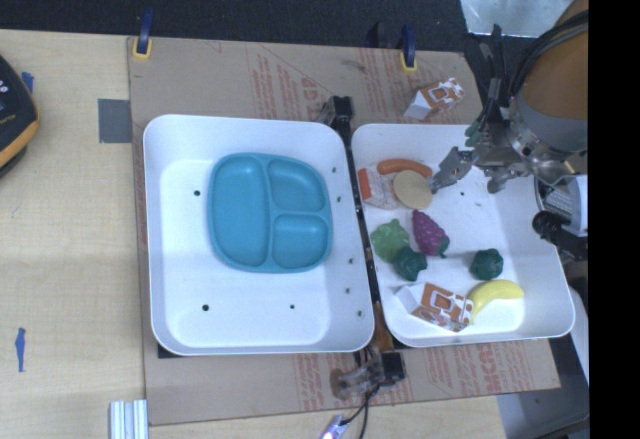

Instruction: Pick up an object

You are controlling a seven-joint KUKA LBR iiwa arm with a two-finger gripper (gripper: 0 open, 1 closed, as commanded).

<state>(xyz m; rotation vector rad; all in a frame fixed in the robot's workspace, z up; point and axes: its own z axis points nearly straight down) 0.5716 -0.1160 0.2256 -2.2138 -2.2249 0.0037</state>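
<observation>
The desk point(70, 257) carries two shallow white bins side by side, and the step in hand is, as I judge, to choose one object and bring the end effector down on it. The left bin point(175, 312) holds a blue divided plate point(270, 211) at its centre, which is flat and wide, so it is a poor target for two fingers. The right bin point(540, 312) holds all the small things. The arm point(555, 87) enters at 3 o'clock of the view, and the end effector point(455, 167) is at about 12 o'clock of the right bin, low and near the round beige disc point(411, 190); nothing is visible between its fingers, and I cannot tell whether they are spread or closed. Just at 11 o'clock of the disc lies an orange sausage point(403, 167), touching or almost touching it. At the bin's centre are a green leafy piece point(390, 236), a purple grape bunch point(429, 232) and a dark green piece point(409, 263), crowded together. At 5 o'clock are a dark green ball point(487, 264), a yellow banana point(497, 295) and a small printed carton point(440, 305). To do the step well, I think the fingers should straddle the disc's narrow edge, or take the ball, which stands apart from its neighbours.
</observation>
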